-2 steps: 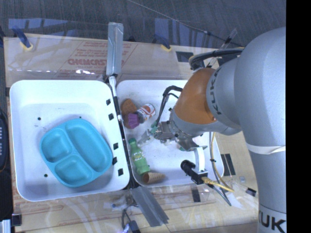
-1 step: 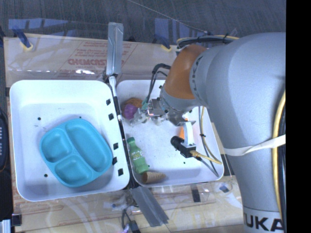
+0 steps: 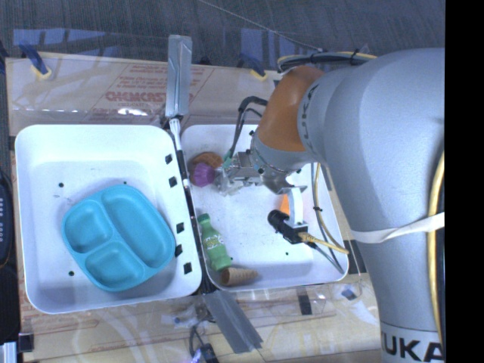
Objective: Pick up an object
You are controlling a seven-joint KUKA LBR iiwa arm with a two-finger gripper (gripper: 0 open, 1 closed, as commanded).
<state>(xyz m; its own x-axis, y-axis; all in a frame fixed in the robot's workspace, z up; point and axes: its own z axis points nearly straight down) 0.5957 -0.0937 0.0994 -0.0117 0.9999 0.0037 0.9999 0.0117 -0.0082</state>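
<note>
end effector (image 3: 231,178) sat low in the right shallow white plastic bin (image 3: 249,267), at its upper left area. the nearest candidate, a small round purple object (image 3: 203,174), lay just to its left, close against the bin's left wall, with a brownish rounded object (image 3: 206,159) touching it on the far side. neither had a marked long axis. whether the end effector was spread or closed could not be told from this slant, and nothing was seen gripped. a green plastic bottle (image 3: 213,242) lay nearer the camera along the left wall, long axis running roughly front to back, with a tan cone-shaped object (image 3: 239,276) at its near end. judged: a short move left would reach the purple object. a blue compartment tray (image 3: 117,237) sat in the left white bin (image 3: 38,203).
</note>
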